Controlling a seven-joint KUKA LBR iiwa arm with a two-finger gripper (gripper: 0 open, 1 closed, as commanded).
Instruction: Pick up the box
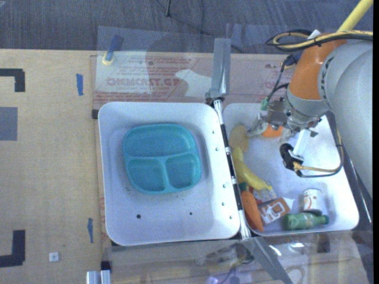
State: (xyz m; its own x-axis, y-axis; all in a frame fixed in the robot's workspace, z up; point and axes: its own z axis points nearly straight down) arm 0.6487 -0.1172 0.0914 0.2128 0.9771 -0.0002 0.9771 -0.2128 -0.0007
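Lying flat beside the carrot (252, 210), small orange-and-white box (274, 209); gripper (267, 123) state unclear.

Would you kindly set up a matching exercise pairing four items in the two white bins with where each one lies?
Things:
1. teal plastic divided tray
2. yellow banana
3. green plastic bottle
4. small orange-and-white box

Places:
A. right bin, near front edge, lying on its side
B. middle of left bin
C. right bin, along its left wall
D. right bin, between the orange carrot and the bottle

Pairs: 1-B, 2-C, 3-A, 4-D
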